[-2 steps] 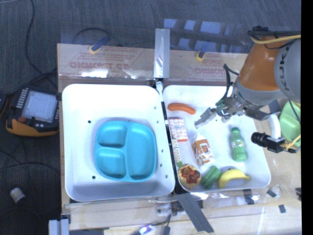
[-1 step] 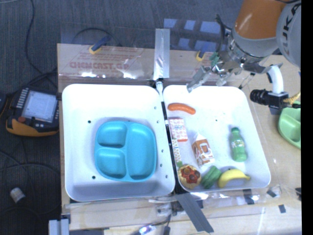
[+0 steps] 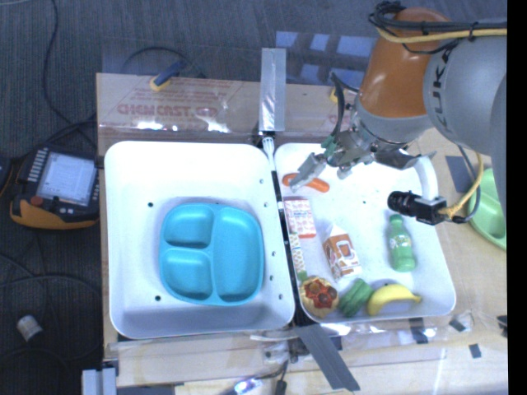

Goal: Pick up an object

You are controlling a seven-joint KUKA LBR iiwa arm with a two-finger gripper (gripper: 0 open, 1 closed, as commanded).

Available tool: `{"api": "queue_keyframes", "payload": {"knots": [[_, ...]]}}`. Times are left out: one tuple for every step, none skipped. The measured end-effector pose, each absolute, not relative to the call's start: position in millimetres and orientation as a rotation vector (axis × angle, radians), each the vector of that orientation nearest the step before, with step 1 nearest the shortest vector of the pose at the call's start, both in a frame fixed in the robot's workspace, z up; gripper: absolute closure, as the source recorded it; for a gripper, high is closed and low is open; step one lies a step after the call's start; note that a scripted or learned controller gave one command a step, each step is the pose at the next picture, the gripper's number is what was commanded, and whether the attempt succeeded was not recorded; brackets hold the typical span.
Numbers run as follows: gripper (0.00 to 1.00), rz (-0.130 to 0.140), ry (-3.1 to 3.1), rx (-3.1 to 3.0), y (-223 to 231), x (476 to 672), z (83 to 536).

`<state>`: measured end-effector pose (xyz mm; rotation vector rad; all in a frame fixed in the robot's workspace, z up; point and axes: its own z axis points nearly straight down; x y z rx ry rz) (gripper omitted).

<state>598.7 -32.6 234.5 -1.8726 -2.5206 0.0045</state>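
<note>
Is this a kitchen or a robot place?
Probably a robot lab: a grey and orange arm reaches over two shallow white bins, one holding toy food like a yellow plastic banana.

A blue tray (image 3: 212, 251) sits in the left white bin (image 3: 132, 171), while the right white bin (image 3: 436, 299) holds a yellow banana (image 3: 390, 297), green bottle (image 3: 401, 246) and orange carrot (image 3: 307, 183).

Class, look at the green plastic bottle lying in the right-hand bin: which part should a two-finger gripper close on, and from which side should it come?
Grip the green plastic bottle across its body, coming from above. It lies on its side, pointing up the view, with bare floor of the right white bin either side for fingers. The yellow banana crowds its lower end.
</note>
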Motion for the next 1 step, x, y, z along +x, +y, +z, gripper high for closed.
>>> {"api": "queue_keyframes", "payload": {"knots": [[0.00, 0.001, -2.573, -1.799, -132.1, 566.5, 115.6]]}}
